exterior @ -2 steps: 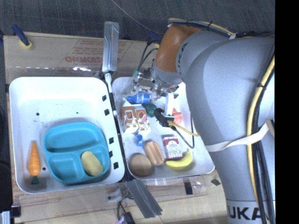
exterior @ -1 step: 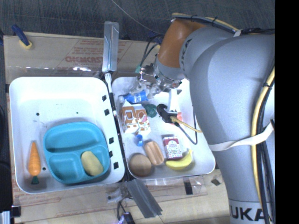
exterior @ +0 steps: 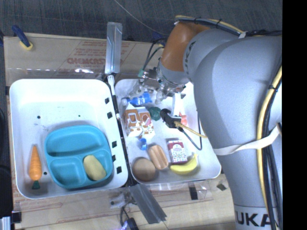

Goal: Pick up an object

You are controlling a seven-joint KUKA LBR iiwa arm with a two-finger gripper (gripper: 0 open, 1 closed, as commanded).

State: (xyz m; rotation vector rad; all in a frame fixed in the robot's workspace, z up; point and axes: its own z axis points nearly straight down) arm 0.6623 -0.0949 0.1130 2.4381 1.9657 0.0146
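Arm [exterior: 230, 95]: reaches over the right bin [exterior: 208, 164], "UKA" readable on its base.
Left bin [exterior: 19, 109]: blue tray [exterior: 72, 150] holding a potato [exterior: 94, 167]; carrot [exterior: 35, 165] left of the tray.
Right bin: patterned box [exterior: 137, 121], round brown object [exterior: 144, 169], hot dog [exterior: 158, 156], banana [exterior: 184, 166], red carton [exterior: 176, 150].
Gripper [exterior: 152, 91]: low at the right bin's far end, above the patterned box; grip state cannot be told.

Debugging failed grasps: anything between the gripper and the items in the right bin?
Nothing visible. The gripper is down at the far end of the right bin, among the clutter beside a blue item; banana lies nearer.
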